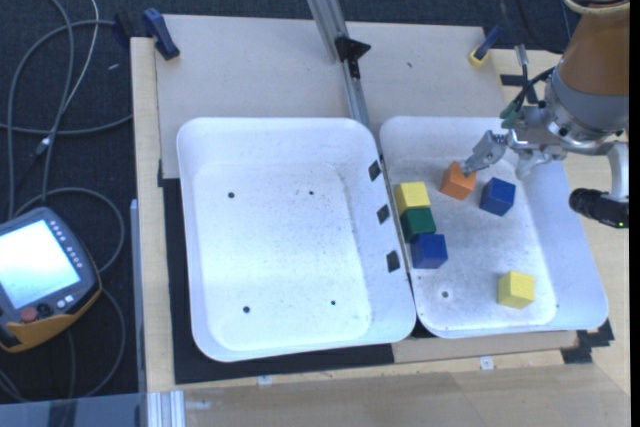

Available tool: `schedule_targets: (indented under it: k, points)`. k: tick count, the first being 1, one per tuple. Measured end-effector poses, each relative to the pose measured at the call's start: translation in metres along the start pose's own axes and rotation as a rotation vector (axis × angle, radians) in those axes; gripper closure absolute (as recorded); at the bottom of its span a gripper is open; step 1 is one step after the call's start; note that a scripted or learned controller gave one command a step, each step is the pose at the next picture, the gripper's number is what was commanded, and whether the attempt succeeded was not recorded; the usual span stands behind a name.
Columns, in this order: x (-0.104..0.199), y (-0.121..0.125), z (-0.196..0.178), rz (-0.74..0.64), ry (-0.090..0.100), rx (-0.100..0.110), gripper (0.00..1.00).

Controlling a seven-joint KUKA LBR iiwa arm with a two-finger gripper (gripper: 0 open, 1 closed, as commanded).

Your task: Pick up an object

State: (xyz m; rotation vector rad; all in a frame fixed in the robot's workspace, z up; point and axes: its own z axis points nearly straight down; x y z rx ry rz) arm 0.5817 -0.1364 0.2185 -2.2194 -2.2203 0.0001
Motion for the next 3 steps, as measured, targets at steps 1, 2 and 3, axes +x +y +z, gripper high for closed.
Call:
schedule_targets:
  k: [1,2,3]
  points:
    - [0.005,0.031,0.1,-0.002,0.001,0.006,0.0]
    - [0.003,0.083,0.12,-0.003,-0.002,-0.004,0.0]
    - [0.016,0.02,0.118,0.002,-0.001,0.002,0.0]
